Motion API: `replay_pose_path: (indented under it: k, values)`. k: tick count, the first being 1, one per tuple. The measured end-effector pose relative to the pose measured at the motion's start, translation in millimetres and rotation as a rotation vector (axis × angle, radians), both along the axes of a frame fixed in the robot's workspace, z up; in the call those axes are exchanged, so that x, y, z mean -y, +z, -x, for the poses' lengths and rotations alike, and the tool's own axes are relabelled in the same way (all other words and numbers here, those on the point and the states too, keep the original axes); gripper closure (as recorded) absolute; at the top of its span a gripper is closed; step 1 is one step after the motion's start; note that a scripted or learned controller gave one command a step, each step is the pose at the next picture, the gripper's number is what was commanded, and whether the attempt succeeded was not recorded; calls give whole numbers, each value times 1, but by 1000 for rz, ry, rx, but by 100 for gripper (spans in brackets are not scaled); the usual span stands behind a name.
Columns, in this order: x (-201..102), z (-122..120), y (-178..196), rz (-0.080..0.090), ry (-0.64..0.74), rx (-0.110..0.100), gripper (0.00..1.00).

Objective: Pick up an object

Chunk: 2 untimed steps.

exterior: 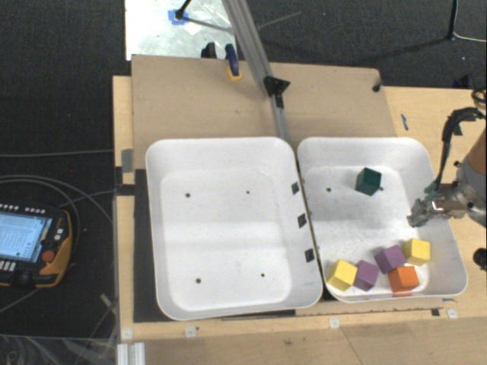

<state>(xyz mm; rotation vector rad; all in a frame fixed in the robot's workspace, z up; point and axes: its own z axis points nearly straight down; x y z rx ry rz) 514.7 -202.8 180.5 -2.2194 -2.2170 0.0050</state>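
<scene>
In the right bin (pixel 346 154) a dark green cube (pixel 368 181) sits alone toward the back. Along the bin's front lie a yellow block (pixel 342 274), a purple block (pixel 366 274), a second purple block (pixel 390 258), an orange block (pixel 404 279) and another yellow block (pixel 417 251). My gripper (pixel 423 214) hangs at the bin's right rim, above and slightly right of the front cluster, right of the green cube. Nothing is visible between its tips.
The left bin (pixel 163 166) lies beside the right one, joined by black clips along the shared rim. A slanted metal pole (pixel 251 44) crosses the back of the bench. A teach pendant (pixel 30 238) rests on the floor at left.
</scene>
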Motion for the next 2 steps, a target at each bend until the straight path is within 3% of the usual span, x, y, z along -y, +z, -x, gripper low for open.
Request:
replay_pose_path:
  k: [1,2]
  values:
    - [-1,-2,4,2,3,7,0]
    - [11,-68,-70,2,8,6,0]
